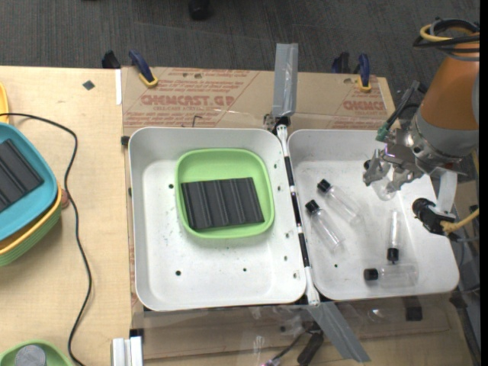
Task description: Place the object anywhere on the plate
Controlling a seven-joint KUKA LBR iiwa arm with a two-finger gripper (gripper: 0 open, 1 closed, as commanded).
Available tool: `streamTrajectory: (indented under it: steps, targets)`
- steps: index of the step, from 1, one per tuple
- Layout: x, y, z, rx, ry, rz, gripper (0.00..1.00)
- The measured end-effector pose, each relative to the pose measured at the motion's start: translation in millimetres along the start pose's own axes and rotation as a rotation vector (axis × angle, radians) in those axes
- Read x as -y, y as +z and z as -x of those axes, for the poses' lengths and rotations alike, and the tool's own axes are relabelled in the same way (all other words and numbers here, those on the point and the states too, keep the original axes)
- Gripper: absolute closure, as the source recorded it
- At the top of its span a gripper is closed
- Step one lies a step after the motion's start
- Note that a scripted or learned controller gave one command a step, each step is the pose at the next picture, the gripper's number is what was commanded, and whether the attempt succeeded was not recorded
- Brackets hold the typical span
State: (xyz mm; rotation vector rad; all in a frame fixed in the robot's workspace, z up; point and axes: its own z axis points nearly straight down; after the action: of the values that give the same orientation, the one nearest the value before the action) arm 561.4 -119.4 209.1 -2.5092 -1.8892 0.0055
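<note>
In the left bin (152, 265) lies a green square plate (223, 163), with a dark grey ridged slab (223, 203) flat on its middle. Several clear vials with black caps are scattered across the right bin (335, 280): one (338, 200) and another (326, 226) near the bin's left side, one (393, 233) at the right, and one (395, 276) near the front edge. My gripper (389, 178) hangs over the right bin's far right part, above and behind the vials. Something pale and translucent shows under it, but I cannot make out what it is.
A stack of teal and yellow dishes (27, 197) stands on the wooden table at the far left, with a black cable (72, 204) looping past it. Clamped cardboard (198, 97) lies behind the bins. A grey metal post (284, 82) rises behind the divider between the bins.
</note>
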Motion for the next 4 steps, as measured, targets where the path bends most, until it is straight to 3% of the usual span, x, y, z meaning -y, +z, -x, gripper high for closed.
streamTrajectory:
  steps: [1, 2, 3, 4]
  targets:
    - [0, 0, 0, 0.0, 0.0, 0.0, 0.0]
    - [22, -55, 22, 0.0, 0.141, 0.001, 0.0]
    - [15, -64, 59, 0.001, 0.356, -0.001, 0.0]
    - [22, -106, 103, 0.001, 0.611, -0.001, 0.0]
